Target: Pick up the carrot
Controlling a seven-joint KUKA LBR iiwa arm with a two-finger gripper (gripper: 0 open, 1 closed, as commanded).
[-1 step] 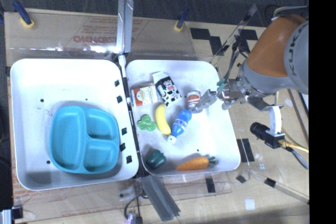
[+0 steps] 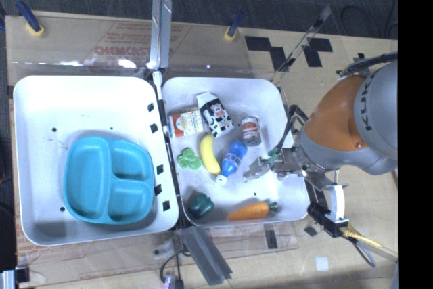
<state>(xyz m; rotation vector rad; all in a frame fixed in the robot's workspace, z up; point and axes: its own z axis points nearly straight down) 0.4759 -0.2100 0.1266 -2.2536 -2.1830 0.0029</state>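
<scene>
The carrot (image 2: 248, 212) is orange with a green top at its right end. It lies flat along the front wall of the right bin (image 2: 284, 99). My gripper (image 2: 260, 168) hangs over the right part of that bin, above and slightly right of the carrot, and apart from it. Nothing shows between the gripper and the carrot. The grey arm with its orange band (image 2: 335, 122) reaches in from the right.
In the right bin lie a yellow banana (image 2: 209, 153), a blue bottle (image 2: 232, 160), a small can (image 2: 251, 130), a black-and-white carton (image 2: 215, 115), an orange box (image 2: 185, 123), a green toy (image 2: 189, 159) and a dark green vegetable (image 2: 199, 205). The left bin (image 2: 34, 105) holds a blue divided plate (image 2: 108, 179).
</scene>
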